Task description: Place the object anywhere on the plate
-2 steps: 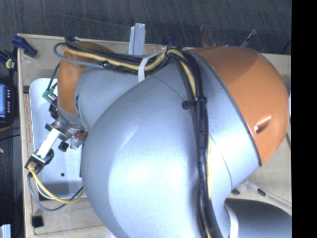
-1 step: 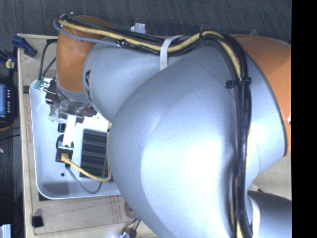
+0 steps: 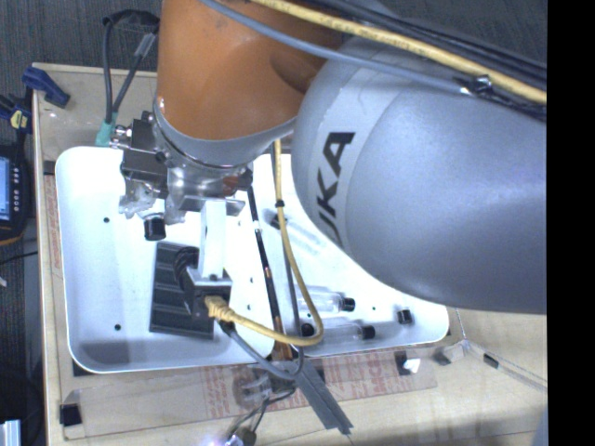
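Above the white bin (image 3: 88, 258), the gripper (image 3: 147, 207) hovers; arm (image 3: 418, 184) overhead.

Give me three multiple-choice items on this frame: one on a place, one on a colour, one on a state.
1. Where on the bench is the blue clamp?
A. its middle
B. its top-left corner in the view
C. its bottom-right corner

2. What colour is the band on the arm?
A. orange
B. green
C. blue

3. How are the black-capped clear tubes in the white bin?
A. standing upright
B. stacked in a pile
C. lying flat, apart

Answers:
1. B: the clamp sits at the bench edge, outside the bin.
2. A: the wide band above the wrist is orange.
3. C: the tubes lie separately on the bin floor near its lower-right corner.
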